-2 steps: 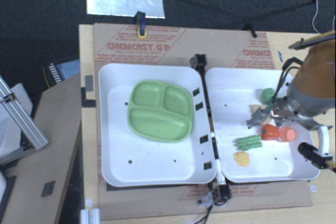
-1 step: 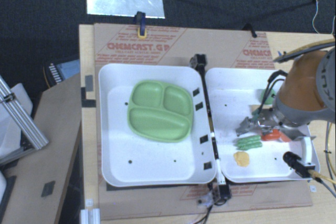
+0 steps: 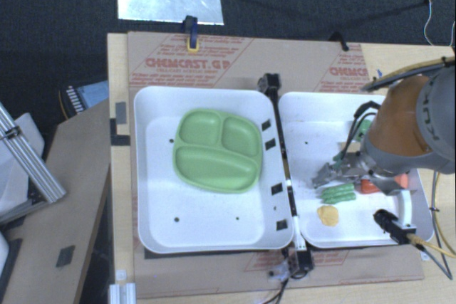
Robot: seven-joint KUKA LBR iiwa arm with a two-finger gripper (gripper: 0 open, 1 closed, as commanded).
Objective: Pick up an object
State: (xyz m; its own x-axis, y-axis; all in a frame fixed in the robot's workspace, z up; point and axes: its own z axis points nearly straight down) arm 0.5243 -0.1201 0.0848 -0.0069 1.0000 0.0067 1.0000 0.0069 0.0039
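1. Left bin, well to my end effector's left: holds a green divided tray, apart from my work.
2. My end effector, low in the right bin: whether it is open or closed, I cannot tell.
3. Green bean-like piece, just below the end effector; yellow piece beyond it; orange piece to its right.
4. Risk: close crowding could let me nudge the green piece aside or catch a neighbour.
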